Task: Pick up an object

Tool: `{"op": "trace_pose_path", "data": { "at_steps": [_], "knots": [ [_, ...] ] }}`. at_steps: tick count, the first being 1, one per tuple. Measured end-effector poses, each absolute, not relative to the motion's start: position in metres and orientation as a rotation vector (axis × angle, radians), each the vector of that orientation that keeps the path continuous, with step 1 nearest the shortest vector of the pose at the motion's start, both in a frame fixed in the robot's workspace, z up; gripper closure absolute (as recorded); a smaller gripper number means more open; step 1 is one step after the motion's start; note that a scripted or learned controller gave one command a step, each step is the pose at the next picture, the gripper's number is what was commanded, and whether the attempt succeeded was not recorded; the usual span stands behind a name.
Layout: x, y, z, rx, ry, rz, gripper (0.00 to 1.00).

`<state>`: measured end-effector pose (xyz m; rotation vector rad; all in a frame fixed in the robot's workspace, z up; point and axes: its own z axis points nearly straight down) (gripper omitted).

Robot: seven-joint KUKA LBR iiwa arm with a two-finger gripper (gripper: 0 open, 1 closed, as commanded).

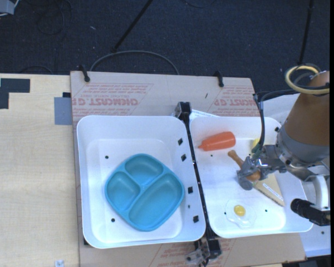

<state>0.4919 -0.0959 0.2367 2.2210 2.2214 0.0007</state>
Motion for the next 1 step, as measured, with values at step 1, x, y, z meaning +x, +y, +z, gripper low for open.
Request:
{"op": "trace_pose_path", "data": {
  "at_steps": [1],
  "knots": [
    [0.5146, -0.0407, 0.2407, 2.219, 2.227, -0.001, 1.00]
  ]
}}
